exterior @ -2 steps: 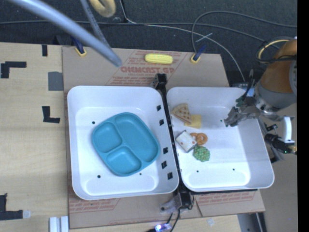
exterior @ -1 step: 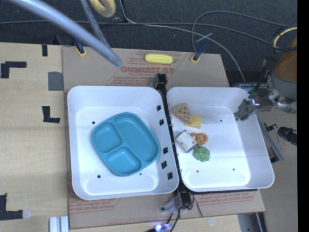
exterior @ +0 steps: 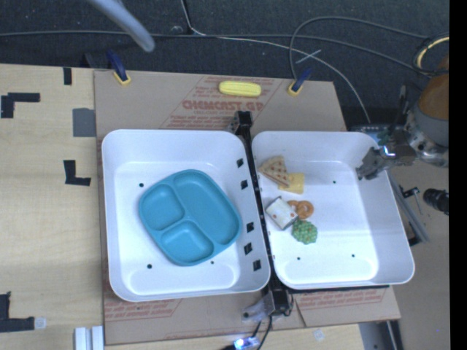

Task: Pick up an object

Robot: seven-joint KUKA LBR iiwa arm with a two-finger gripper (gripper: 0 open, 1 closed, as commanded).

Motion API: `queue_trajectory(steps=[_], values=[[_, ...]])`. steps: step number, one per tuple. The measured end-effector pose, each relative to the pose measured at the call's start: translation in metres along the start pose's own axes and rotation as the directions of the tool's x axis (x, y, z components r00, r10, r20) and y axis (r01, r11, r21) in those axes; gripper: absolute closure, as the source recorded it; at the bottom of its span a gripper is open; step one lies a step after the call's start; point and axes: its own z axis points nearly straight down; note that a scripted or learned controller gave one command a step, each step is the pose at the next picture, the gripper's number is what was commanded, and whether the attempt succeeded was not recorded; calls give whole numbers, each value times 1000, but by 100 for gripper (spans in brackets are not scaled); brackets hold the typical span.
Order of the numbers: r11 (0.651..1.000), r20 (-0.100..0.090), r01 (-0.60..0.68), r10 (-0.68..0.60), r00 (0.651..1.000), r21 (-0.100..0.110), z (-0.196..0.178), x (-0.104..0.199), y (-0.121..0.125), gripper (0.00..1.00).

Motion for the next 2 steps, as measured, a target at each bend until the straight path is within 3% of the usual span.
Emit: queue_trajectory(steps=[2], values=[[1000, -2, 5, -5, 1000, 3, 11, 107, -16, 100]])
